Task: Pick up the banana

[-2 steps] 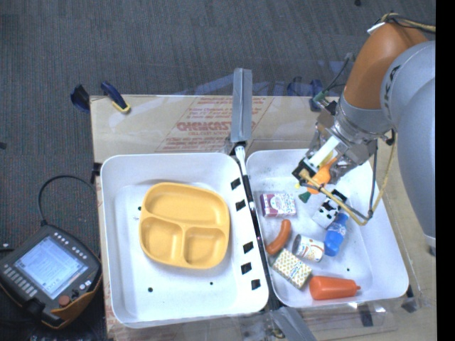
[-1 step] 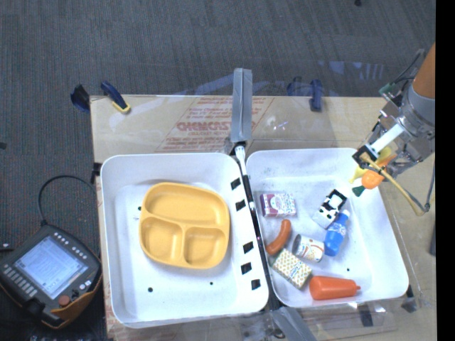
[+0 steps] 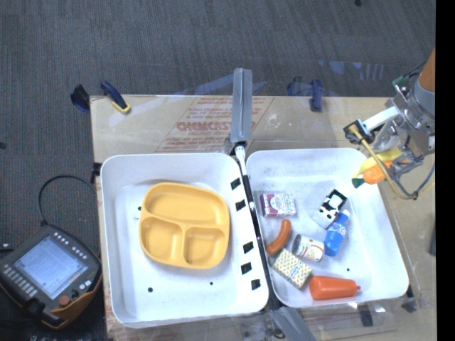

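Your banana is yellow and sits at the far right corner of the right bin, raised over its rim. It is partly hidden by the gripper around it, so you cannot tell its full shape.

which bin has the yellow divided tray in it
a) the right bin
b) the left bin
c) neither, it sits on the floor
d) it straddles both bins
b, the yellow divided tray lies flat inside the left bin, fully on that side of the divider, while the right bin holds the small items such as the sausage and the blue bottle.
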`<state>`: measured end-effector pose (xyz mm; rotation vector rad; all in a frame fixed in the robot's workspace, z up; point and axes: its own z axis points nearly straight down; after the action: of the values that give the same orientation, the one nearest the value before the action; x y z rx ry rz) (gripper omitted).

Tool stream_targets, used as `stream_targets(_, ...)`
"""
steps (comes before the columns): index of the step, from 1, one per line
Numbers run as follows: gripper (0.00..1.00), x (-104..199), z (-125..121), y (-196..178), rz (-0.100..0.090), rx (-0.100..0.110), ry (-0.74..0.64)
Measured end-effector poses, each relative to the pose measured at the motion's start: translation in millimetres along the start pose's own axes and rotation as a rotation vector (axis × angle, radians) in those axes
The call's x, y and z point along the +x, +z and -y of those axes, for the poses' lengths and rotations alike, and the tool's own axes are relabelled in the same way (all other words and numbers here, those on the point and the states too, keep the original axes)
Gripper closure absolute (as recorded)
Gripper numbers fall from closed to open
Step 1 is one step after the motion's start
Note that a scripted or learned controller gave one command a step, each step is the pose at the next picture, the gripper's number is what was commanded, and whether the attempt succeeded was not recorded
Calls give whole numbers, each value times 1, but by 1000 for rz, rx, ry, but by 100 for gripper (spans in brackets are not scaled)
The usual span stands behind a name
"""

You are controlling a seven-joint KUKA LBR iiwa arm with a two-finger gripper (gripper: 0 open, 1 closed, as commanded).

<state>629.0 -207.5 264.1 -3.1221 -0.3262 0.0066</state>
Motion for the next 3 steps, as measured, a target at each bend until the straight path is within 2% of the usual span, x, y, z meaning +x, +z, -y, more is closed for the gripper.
stream_targets(1, 100, 15, 53, 32, 3, 2, 3)
stream_targets(2, 100, 31, 120, 22, 3, 2, -302)
stream_targets(3, 100, 29, 135, 80, 2, 2, -23)
